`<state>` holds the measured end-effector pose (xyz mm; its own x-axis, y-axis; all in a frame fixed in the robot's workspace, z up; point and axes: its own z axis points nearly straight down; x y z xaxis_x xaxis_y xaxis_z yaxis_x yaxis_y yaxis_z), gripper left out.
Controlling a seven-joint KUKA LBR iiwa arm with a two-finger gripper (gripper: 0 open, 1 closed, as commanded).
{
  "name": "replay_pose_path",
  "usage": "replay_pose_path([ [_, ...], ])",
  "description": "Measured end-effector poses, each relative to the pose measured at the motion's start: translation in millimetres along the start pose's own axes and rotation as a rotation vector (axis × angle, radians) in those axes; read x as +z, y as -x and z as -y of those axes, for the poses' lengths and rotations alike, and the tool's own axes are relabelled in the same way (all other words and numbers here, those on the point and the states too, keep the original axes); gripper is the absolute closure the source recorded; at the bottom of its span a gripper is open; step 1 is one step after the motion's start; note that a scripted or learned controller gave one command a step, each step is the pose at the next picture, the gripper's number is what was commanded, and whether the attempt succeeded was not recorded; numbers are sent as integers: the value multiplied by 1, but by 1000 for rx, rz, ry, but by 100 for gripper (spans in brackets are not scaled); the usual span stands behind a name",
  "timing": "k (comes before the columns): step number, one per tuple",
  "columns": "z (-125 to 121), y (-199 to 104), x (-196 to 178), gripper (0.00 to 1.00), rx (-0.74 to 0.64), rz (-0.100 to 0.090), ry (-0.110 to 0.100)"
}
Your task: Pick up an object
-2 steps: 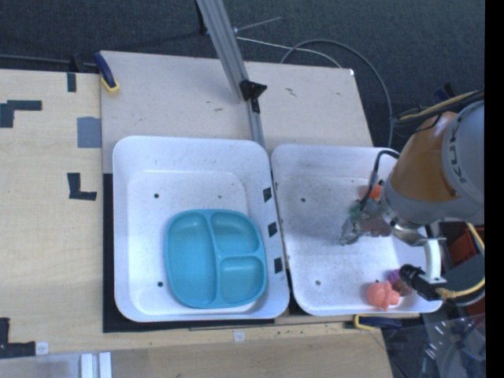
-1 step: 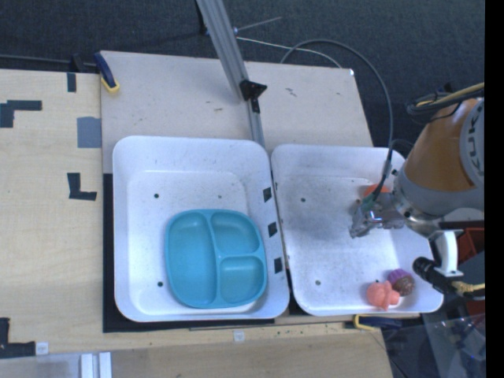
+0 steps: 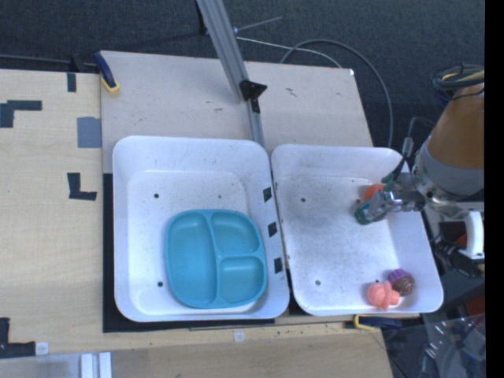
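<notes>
My gripper [image 3: 373, 205] hangs low over the right white bin [image 3: 331, 235], near its right wall. A small orange-red object [image 3: 370, 190] lies just behind the gripper, partly hidden by it. A dark teal bit [image 3: 363, 214] shows at the gripper's tip; I cannot tell whether it is an object or part of the gripper. A pink lumpy object [image 3: 382, 294] and a small purple one [image 3: 402, 282] lie together in the bin's front right corner, well clear of the gripper.
The left white bin [image 3: 138, 172] holds a blue divided plate [image 3: 214, 257]. A slanted metal pole [image 3: 228, 46] rises behind the bins. The arm's orange band [image 3: 461, 136] is at the right edge, with cables around it.
</notes>
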<state>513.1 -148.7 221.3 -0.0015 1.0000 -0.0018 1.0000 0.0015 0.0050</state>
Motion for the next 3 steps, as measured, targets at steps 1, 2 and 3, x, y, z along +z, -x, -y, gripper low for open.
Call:
replay_pose_path([
  [1,-2,-1,-42,100,-1,0,-2],
  [2,-12,-48,-29,100,-4,-2,-6],
  [3,-15,-109,-18,100,-6,-3,-8],
])
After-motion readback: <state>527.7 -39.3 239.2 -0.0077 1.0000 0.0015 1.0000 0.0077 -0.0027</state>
